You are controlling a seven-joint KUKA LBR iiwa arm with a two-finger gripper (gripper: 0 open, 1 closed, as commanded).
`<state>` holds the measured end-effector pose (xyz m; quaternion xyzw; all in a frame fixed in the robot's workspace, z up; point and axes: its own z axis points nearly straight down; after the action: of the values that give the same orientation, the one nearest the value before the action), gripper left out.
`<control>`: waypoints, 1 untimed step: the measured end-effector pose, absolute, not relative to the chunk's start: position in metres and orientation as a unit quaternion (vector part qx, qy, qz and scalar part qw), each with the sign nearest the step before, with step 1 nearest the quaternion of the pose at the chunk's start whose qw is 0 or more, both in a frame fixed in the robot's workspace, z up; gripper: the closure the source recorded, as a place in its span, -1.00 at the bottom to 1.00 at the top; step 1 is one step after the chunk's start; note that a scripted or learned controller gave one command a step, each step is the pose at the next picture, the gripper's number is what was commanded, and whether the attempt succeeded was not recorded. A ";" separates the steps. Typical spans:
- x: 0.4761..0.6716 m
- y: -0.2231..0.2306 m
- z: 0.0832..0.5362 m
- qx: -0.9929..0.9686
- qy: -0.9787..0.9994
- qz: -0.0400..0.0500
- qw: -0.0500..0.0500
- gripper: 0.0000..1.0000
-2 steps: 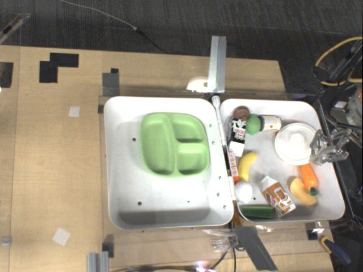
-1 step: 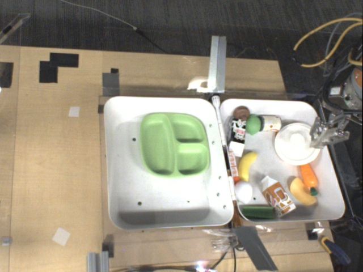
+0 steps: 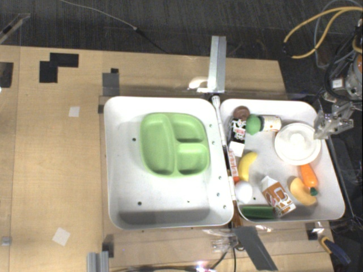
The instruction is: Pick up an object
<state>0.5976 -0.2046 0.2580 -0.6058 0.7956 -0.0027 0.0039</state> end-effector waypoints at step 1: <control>0.565 -0.205 0.234 -0.737 0.676 -0.001 0.002 1.00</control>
<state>0.5652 -0.2050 0.2344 -0.7368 0.6762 -0.0012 0.0022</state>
